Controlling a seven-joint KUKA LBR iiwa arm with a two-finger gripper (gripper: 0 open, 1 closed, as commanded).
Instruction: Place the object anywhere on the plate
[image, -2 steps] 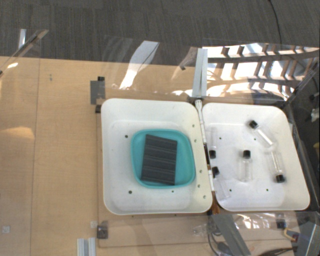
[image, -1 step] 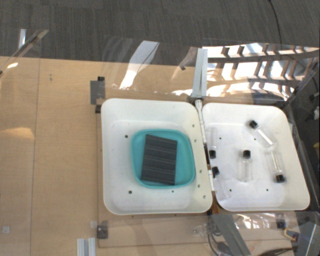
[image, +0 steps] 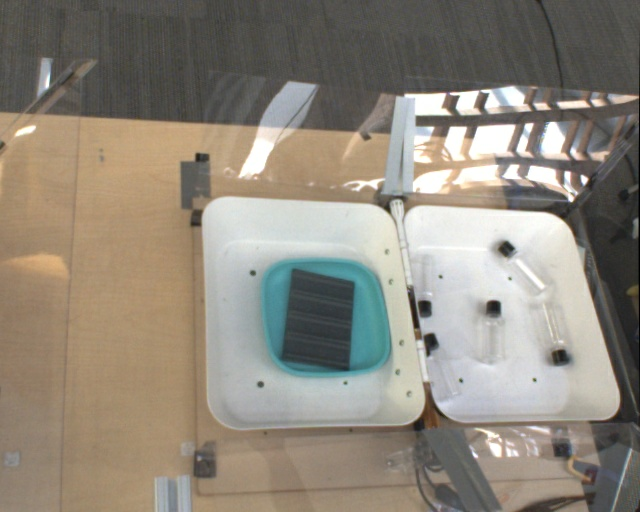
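Centrally on the wooden counter (image: 100, 350), two shallow white bins sit side by side, touching along their inner edges. Left of the frame's middle, the left bin (image: 230, 390) holds a teal plate (image: 275, 300) with rounded corners. A dark grey, ribbed rectangular object (image: 319, 319) lies flat on that plate, slightly tilted and well inside its rim. Toward the right of the frame, the right bin (image: 590, 395) holds several small clear vials with black caps, all apart from one another: one vial (image: 521, 263) lies slanted near the upper middle, another (image: 491, 328) sits near the bin's centre, a third (image: 553, 332) lies toward the right, and two more (image: 424, 288) lie along the left wall.
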